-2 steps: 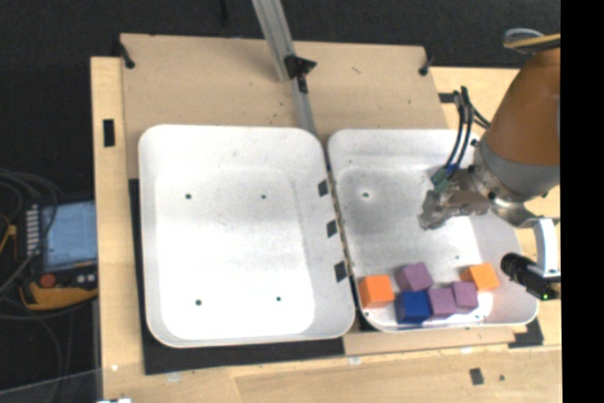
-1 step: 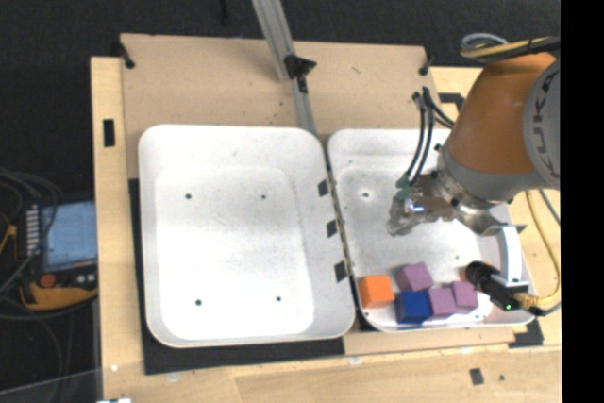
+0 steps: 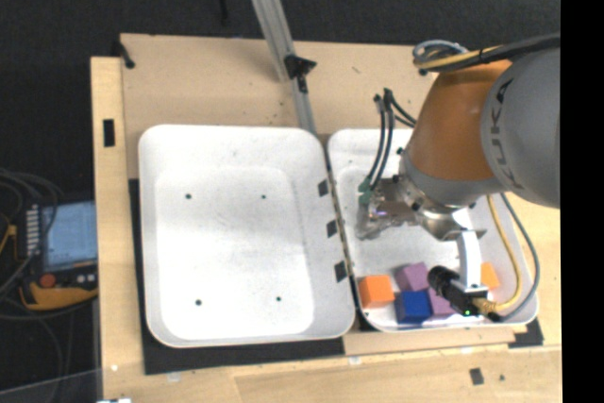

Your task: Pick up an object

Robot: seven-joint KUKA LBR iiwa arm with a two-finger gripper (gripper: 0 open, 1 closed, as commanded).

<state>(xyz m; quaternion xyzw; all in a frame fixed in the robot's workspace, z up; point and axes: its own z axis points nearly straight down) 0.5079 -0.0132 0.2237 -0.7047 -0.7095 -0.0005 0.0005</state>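
We see an orange block [image 3: 377, 290], a blue block [image 3: 412, 308] and a purple block [image 3: 412, 277] clustered at the near end of the right bin [image 3: 351, 142]. The claw [image 3: 385, 214] hangs over that bin farther back, apart from the blocks. We cannot tell whether it is wide or narrow. The left bin [image 3: 236, 203] lies just beside the right one on the desk [image 3: 189, 80].

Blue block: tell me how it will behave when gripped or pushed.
The blue block looks boxy with flat faces, so it will probably slide, not roll. It appears rigid and small, so likely light. Crowded by an orange block and a purple block, a push may jostle them.
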